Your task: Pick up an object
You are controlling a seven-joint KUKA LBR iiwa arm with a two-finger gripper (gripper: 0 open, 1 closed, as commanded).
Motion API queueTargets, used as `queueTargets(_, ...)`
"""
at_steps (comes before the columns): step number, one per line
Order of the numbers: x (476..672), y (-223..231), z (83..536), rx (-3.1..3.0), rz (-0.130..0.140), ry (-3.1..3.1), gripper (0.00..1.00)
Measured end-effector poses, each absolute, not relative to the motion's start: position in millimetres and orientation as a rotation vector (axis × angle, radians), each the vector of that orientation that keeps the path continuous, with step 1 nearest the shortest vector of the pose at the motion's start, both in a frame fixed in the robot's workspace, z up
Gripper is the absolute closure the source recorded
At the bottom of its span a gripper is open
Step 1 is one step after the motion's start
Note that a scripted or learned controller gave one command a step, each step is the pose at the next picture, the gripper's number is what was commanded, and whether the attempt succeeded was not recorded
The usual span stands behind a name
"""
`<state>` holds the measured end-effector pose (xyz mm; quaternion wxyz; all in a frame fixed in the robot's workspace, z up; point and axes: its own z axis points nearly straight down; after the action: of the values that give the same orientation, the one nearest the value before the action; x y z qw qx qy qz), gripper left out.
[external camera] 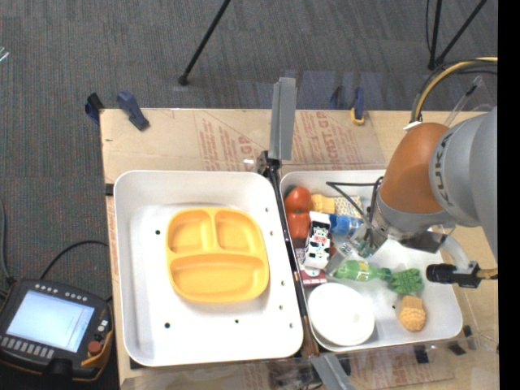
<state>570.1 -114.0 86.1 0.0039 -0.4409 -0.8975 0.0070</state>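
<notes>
The right bin (441,303) holds a jumble of small things. Two red tomatoes (297,200) lie at its left wall, with a black-and-white cow-patterned carton (318,243) just beside them. A green bottle (357,270) lies in the middle, next to a green leafy toy (406,280). A yellow corn cob (413,313) and a white bowl (342,314) sit at the front. My gripper (362,241) is low in this bin, above the green bottle's left end and close to a blue item (344,224). The wrist hides its tips.
The left bin (138,299) holds a yellow divided plate (218,253). A grey upright post (283,124) stands behind the gap between the bins. The arm's orange band (418,169) hangs over the right bin's back right. A teach pendant (50,325) lies on the floor at front left.
</notes>
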Motion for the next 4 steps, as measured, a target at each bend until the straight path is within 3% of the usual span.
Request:
queueTargets(1,605.4,-92.9,87.3,-1.292,0.003,-2.863,0.00)
queueTargets(2,606.4,-89.9,97.9,-1.278,0.004,-2.870,1.00)
queueTargets(3,634.0,-94.8,93.8,-1.649,-0.005,-2.684,1.00)
queueTargets(4,647.9,-58.4,216.6,-1.643,-0.012,-2.695,1.00)
